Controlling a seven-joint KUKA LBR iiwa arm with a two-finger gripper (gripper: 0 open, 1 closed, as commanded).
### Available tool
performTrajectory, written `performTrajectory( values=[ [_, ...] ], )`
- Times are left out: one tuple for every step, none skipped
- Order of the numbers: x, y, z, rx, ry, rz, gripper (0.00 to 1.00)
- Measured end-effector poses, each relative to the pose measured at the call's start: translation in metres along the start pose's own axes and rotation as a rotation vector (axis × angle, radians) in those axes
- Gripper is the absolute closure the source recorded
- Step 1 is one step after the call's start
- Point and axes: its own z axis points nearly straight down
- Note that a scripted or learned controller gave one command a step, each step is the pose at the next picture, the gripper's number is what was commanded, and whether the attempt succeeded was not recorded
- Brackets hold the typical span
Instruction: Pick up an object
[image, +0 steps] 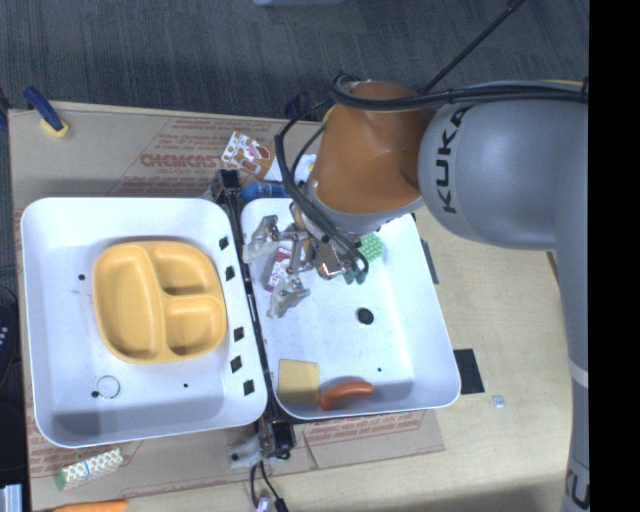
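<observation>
My gripper (279, 268) hangs low over the left part of the right bin (420, 340), under the orange band of the arm. Its two metal fingers (291, 294) stand apart, so it is open. A small red-and-white item (281, 261) lies between them on the bin floor; I cannot tell whether they touch it. A green object (372, 247) peeks out just right of the wrist. At the bin's front edge lie a yellow block (298, 378) and an orange-red sausage shape (345, 392).
The left bin (50, 380) holds a yellow divided tray (160, 298). A blue item (262, 188) sits at the right bin's back left corner. A printed packet (245, 152) lies on the cardboard behind the bins. The arm's grey body covers the back right.
</observation>
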Motion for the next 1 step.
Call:
performTrajectory(
  values=[
    [0.0415, 0.029, 0.0001, -0.001, 0.003, -0.253, 0.0]
  ],
)
